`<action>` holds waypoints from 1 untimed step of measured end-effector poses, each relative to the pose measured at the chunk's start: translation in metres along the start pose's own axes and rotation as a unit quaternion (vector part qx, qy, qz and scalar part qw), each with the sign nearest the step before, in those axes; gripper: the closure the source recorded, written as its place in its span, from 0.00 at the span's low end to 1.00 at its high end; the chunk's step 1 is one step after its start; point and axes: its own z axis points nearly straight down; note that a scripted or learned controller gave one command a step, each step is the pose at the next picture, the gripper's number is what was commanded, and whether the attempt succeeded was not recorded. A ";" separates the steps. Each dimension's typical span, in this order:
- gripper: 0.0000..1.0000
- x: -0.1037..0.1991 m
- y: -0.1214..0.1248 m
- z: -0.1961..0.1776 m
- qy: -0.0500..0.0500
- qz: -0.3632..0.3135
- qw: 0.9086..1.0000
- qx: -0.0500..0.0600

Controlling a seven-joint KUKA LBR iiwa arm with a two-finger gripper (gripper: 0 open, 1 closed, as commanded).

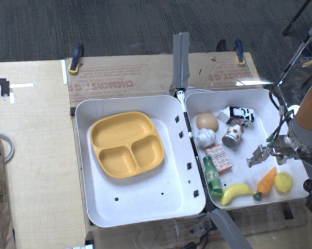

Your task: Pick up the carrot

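The carrot (266, 181) lay in the lower right of the frame, on the floor of the right bin (260, 87), tilted with its green end pointing down-left. Its green tip sat just beside the end of a yellow banana (236, 192), and a lemon (283, 182) rested close on its right. The gripper (260, 155) hung just above the carrot, reaching in from the right edge; whether it was wide or narrow could not be told, and nothing was visible in its grasp. Left of the banana, a green bottle (212, 176) lay along the bin's left wall, with a small printed box (218, 159) beside it. Higher in that bin sat a brown ball (207, 122), a white object (205, 138), a tin can (232, 134) and a black-and-white item (241, 113). The left bin (145, 202) held a yellow divided plate (127, 143).
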 end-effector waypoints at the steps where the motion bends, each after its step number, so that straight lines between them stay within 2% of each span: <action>1: 0.00 0.015 -0.001 0.016 0.000 -0.012 1.000 0.000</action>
